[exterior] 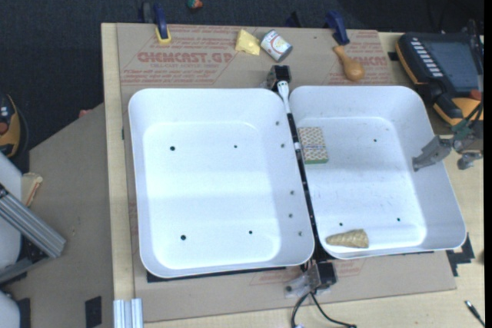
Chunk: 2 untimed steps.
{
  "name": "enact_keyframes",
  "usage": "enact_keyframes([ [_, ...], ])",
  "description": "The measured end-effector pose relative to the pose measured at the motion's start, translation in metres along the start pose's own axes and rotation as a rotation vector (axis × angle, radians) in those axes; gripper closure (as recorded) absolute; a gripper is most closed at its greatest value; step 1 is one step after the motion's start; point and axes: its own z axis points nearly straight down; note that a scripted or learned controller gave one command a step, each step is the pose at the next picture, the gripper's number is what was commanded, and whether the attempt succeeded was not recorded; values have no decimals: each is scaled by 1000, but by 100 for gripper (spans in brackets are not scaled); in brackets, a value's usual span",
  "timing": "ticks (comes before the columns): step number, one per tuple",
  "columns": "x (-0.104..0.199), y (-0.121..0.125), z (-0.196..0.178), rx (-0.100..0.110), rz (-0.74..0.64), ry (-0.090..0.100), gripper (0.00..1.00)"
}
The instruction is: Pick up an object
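- Left bin (154, 188): bare white floor.
- Right bin (400, 188): a patterned sponge-like block (313, 144) beside its left wall, likely light, soft; pinch across its short sides. A tan wedge (347, 239) near the front edge.
- Gripper (442, 150) at the right rim; whether released or clenched, I cannot tell.

Pincer (440, 151) at rt bin (411, 107) edge; sponge (313, 145), cone (347, 239) inside.

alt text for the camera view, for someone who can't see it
Two shallow white bins sit side by side on a bench; the right bin holds a patterned rectangular block by its left wall and a tan wedge near its front edge. The gripper is at that bin's right rim.
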Motion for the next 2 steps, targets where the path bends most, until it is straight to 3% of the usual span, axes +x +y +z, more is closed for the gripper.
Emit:
enact_keyframes([
  [1, 0, 1, -11, -3, -1, -2, 100],
  [2, -21, -12, -98, -11, 2, -6, 100],
])
